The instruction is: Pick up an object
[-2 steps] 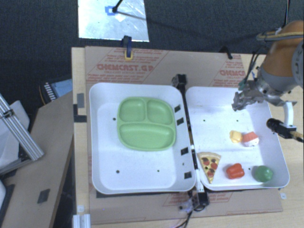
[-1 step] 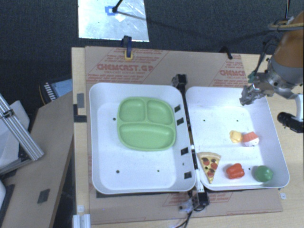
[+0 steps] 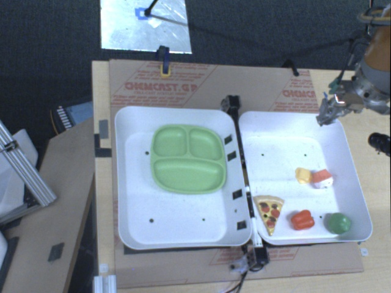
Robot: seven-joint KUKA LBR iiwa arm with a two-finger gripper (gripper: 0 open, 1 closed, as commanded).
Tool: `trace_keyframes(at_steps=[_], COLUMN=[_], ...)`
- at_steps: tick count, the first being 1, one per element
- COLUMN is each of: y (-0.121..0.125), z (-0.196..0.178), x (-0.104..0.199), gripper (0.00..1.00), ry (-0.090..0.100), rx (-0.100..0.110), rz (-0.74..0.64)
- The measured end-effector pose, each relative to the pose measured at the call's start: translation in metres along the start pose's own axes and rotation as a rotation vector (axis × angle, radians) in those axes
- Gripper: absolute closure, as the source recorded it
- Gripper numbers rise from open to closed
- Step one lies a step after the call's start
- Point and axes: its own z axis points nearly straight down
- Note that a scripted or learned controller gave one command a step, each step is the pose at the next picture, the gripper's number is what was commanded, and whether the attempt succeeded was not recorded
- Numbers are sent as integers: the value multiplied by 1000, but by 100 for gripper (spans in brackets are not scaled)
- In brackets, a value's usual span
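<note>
Nothing is being held yet; the pick looks not yet started. The toys are all lying in the right bin (image 3: 351, 157), well below and left of the gripper (image 3: 328, 110): a yellow-orange piece (image 3: 303, 175) touching a red-white piece (image 3: 322, 178), nearest to it; further down, a pizza slice (image 3: 269, 212), a red pepper (image 3: 302, 220) and a green ball (image 3: 338, 223) along the near wall. The gripper is hovering over the bin's far right corner, touching no toy. Whether it is wide or narrow cannot be told, too small and blurred. Left to do, by judgement: descending on a toy, closing, lifting. A green plate (image 3: 186, 159) is sitting in the left bin (image 3: 131, 212), far left of the gripper.
</note>
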Motion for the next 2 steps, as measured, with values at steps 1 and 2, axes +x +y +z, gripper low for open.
trace_keyframes(at_steps=[1, 2], y=[-13, -37], z=[12, 8], x=[42, 94], gripper=[100, 100], ry=[2, 3], rx=[7, 6], rz=[-2, -4])
